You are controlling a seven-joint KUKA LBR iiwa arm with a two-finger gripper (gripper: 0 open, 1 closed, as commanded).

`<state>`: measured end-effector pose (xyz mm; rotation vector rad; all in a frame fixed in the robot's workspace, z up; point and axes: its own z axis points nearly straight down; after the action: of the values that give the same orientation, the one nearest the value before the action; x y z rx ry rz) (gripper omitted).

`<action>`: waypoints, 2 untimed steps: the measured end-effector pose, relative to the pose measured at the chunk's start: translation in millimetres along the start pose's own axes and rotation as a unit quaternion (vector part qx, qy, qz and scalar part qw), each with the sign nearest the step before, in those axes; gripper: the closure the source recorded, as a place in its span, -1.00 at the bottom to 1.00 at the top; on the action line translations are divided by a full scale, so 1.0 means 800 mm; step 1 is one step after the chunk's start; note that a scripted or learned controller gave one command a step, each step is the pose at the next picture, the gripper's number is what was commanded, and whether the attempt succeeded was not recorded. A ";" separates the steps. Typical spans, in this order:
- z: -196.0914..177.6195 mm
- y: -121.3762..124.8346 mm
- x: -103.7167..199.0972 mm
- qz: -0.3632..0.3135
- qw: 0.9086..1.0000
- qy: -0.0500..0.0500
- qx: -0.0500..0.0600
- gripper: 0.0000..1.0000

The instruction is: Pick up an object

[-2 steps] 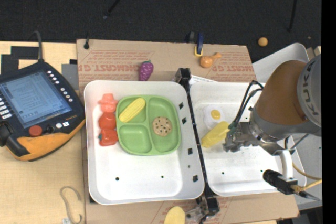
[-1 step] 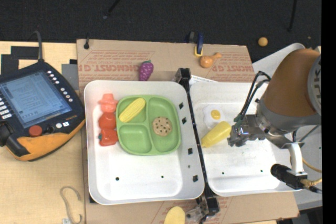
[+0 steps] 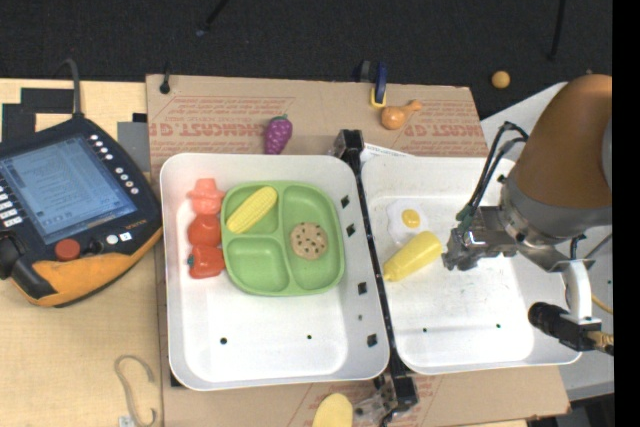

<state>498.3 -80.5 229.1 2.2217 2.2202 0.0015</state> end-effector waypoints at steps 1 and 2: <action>-0.009 0.025 0.068 -0.003 1.000 0.001 0.001 1.00; 0.011 0.055 0.131 -0.002 1.000 0.000 0.002 1.00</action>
<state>542.3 24.6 220.3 2.2195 2.2270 -0.0016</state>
